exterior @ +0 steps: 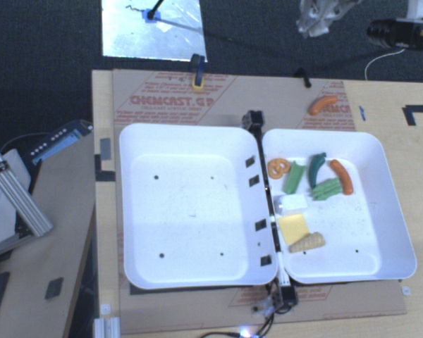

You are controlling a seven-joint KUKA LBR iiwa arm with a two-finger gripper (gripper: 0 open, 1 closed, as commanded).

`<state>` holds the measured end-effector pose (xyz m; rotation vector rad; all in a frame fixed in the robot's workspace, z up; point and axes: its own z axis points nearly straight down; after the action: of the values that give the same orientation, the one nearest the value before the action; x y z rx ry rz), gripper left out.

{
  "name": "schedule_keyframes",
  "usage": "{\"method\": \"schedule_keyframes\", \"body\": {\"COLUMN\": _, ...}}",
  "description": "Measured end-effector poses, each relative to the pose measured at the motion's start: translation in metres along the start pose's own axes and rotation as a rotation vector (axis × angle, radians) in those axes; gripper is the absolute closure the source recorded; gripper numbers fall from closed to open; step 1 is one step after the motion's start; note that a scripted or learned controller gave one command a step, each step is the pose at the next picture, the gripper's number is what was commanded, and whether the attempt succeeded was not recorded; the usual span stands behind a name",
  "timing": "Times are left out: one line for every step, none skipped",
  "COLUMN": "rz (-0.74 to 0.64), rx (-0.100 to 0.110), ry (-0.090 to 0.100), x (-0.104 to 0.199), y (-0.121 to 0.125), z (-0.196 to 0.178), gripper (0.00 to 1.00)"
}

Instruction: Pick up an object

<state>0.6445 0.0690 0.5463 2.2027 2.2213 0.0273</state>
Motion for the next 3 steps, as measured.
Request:
{"method": "schedule_keyframes", "body": {"rz": 0.002, "rx": 0.037, "ry": -0.004, "x": 0.020, "y": -0.028, "z": 0.154, "gripper": 1.00}}
{"method": "schedule_keyframes", "body": {"rz": -0.002, "rx": 0.003, "ry": 0.003, "x": 0.063, "y": -0.054, "z": 0.000, "gripper": 1.00}}
{"method": "schedule_keyframes", "body": {"rz": 0.003, "rx": 0.019, "ry": 0.000, "x": 0.048, "y": -0.161, "z": 0.006, "gripper": 1.00}}
